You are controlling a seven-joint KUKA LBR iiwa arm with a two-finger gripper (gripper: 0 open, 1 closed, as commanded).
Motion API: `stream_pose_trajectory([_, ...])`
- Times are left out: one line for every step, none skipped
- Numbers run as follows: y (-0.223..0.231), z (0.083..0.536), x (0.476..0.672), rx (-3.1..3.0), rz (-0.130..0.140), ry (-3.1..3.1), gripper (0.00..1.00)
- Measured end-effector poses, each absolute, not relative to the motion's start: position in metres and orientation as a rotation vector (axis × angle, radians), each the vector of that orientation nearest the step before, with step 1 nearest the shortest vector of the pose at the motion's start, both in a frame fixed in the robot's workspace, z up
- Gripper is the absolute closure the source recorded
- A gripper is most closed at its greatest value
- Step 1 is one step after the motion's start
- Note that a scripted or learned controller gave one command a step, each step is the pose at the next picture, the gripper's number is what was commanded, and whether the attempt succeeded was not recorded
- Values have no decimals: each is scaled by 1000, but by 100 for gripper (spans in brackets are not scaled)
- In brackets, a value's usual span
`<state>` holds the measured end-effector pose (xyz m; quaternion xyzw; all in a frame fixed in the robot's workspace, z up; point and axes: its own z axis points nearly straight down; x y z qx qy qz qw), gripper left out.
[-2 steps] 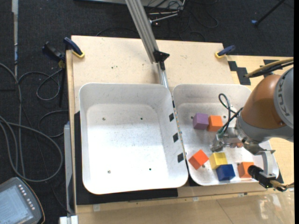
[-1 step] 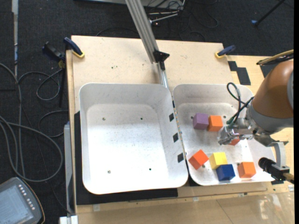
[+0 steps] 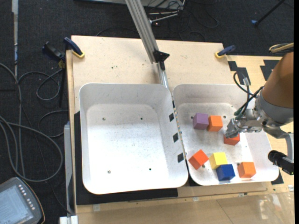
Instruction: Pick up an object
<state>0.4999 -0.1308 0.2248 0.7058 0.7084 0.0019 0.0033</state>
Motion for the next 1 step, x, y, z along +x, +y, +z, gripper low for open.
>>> stream_pose_trajectory([-131,255,502,2214,4,2221,100])
